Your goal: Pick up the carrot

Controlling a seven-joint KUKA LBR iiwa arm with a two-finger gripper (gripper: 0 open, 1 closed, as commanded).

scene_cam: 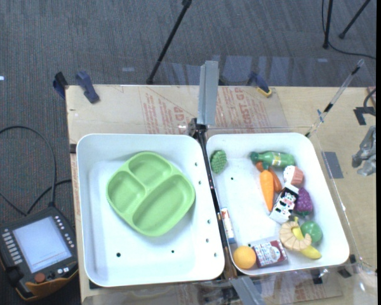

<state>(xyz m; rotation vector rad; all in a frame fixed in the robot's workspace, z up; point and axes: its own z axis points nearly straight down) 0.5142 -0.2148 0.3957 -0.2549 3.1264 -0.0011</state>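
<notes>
The orange carrot point(267, 190) lies lengthwise in the right bin point(241, 199), near its middle, thick end toward the back. A green bottle point(274, 159) lies just behind it, and a black-and-white carton point(284, 204) touches its right side near the tip. My gripper point(366, 150) is a grey shape at the view's right edge. It is outside the bin, well to the right of the carrot and above the bench.
The right bin also holds a green bumpy piece point(218, 161), purple grapes point(303, 202), an orange point(244, 257), a red can point(268, 253), yellow and green toy fruit point(301, 236) and a marker point(226, 225). A green divided plate point(151, 192) lies in the left bin point(89, 170).
</notes>
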